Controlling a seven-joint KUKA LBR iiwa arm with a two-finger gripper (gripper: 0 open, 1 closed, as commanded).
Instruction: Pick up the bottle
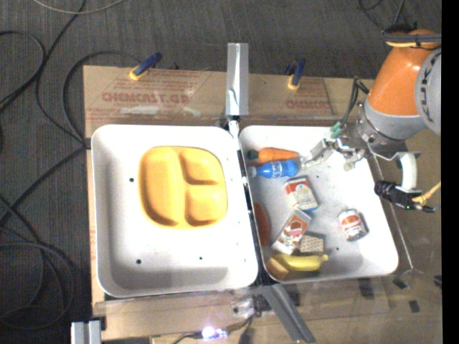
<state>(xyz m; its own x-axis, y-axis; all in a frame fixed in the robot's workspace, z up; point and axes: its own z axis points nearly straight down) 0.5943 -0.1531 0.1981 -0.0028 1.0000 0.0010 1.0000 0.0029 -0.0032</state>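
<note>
The bottle (276,169) is blue with a white cap end and lies on its side at the back left of the right bin (380,264). An orange carrot (277,154) lies right behind it, touching or nearly so. My gripper (335,155) hangs over the back of the same bin, to the right of the bottle and apart from it. Its fingers are spread open, with nothing between them. The orange-banded wrist (401,84) rises behind it at the right.
In the right bin lie a small carton (301,193), a second carton (292,231), a red-and-white can (353,225), a banana (301,262) and a cracker (310,244). The left bin (115,256) holds a yellow divided tray (184,185).
</note>
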